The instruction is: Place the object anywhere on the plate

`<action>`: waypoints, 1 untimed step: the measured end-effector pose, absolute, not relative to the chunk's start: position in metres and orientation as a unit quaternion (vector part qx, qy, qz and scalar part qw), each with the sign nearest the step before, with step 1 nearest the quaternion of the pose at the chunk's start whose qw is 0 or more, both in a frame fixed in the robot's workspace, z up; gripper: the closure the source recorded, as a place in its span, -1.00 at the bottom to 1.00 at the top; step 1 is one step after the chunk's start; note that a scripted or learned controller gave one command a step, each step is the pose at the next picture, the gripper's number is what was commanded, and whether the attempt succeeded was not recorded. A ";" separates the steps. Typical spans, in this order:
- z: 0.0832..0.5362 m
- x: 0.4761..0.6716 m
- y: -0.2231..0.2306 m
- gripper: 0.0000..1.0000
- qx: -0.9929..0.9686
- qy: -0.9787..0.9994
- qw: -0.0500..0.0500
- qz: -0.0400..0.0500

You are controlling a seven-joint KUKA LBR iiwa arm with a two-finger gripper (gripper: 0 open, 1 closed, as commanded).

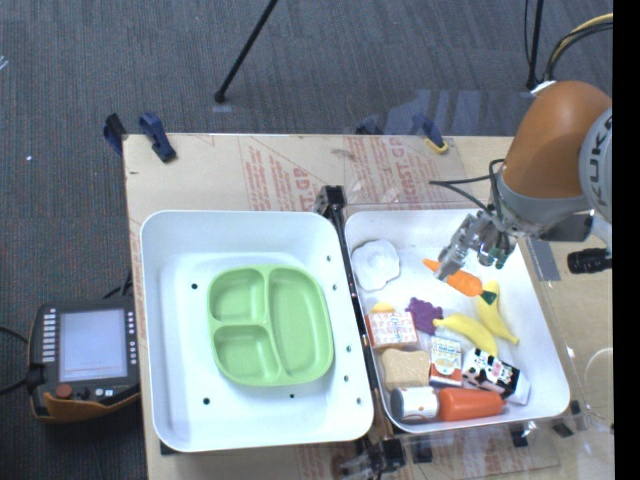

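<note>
The brown, cardboard-covered worktop (250, 173), printed with faint red lettering, carries two shallow white bins side by side, the left bin (165, 268) and the right bin (545, 343), with blue clamps (155, 136) along its far edge.

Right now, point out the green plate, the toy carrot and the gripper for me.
green plate (300, 318): camera view, bare floor of its large right compartment.
toy carrot (463, 283): camera view, middle of its orange body.
gripper (462, 256): camera view, midway between its fingertips.

High slanted overhead, both bins (160, 268)
</note>
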State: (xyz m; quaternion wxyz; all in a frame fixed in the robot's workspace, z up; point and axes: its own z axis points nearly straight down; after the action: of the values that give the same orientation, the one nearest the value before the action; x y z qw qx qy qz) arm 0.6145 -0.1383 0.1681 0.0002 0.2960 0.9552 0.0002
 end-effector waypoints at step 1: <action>0.188 0.608 -0.067 1.00 0.340 0.941 -0.001 0.001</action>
State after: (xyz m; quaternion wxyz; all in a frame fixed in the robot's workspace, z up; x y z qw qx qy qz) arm 0.6082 -0.0667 0.1878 -0.0008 0.3398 0.9405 0.0012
